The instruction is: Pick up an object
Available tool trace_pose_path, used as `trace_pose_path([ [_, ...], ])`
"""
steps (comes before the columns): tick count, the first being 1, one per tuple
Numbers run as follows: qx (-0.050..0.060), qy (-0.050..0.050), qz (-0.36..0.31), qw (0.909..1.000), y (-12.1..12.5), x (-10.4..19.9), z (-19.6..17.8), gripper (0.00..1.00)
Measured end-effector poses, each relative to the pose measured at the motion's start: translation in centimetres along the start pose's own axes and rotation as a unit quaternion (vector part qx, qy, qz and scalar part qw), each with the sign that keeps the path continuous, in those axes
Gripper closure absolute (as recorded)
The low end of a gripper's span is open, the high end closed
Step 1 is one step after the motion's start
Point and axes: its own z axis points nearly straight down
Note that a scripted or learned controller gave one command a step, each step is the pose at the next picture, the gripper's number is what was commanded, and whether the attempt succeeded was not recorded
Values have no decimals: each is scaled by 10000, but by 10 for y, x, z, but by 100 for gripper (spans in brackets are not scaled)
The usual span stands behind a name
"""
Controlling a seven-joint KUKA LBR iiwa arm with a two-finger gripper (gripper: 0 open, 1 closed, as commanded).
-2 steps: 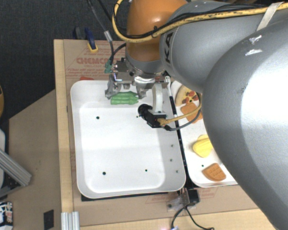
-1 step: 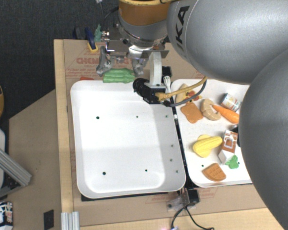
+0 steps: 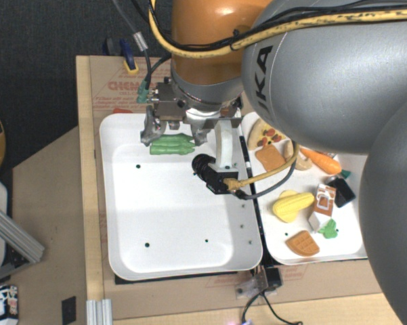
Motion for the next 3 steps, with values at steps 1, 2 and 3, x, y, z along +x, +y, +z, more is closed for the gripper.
trace_pose_path([
  [1,-27,17,-11,10000,-47,1,-35,100],
  [2,-130,61,-9,9999,-70,0,-226,100],
  [3,-53,12,-8,10000,-70,1,-226,100],
])
